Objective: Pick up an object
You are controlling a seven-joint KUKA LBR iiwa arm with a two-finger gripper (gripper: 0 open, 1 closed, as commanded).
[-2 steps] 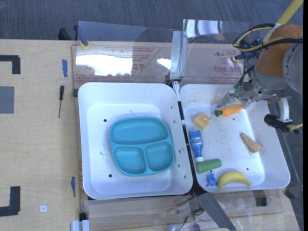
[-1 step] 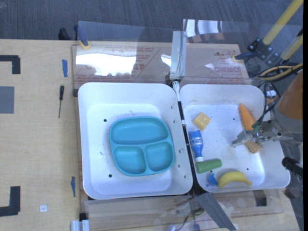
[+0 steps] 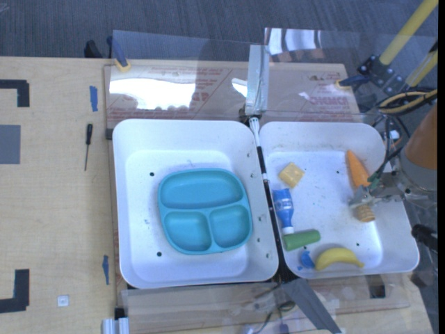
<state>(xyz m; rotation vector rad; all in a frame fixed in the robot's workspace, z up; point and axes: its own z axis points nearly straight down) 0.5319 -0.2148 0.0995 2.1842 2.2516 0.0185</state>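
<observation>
The right bin [image 3: 396, 256] holds several small objects. An orange carrot [image 3: 357, 168] lies near its right wall and a yellow block [image 3: 292, 175] near its upper left. A blue and white tube [image 3: 283, 209] lies along the left wall, with a green cylinder [image 3: 301, 239] below it. A yellow banana [image 3: 338, 258] and a small blue piece [image 3: 306, 259] rest at the front. My gripper [image 3: 368, 197] reaches in from the right, low over the bin, just below the carrot and right above a small tan object [image 3: 366, 214]. Nothing visibly hangs from it.
The left bin [image 3: 132, 186] carries a teal divided plate [image 3: 204, 209]. A clear panel [image 3: 208, 82] stands behind both bins. Cables and a yellow bar [image 3: 410, 26] crowd the upper right. A screwdriver [image 3: 87, 145] lies on the wooden bench at left.
</observation>
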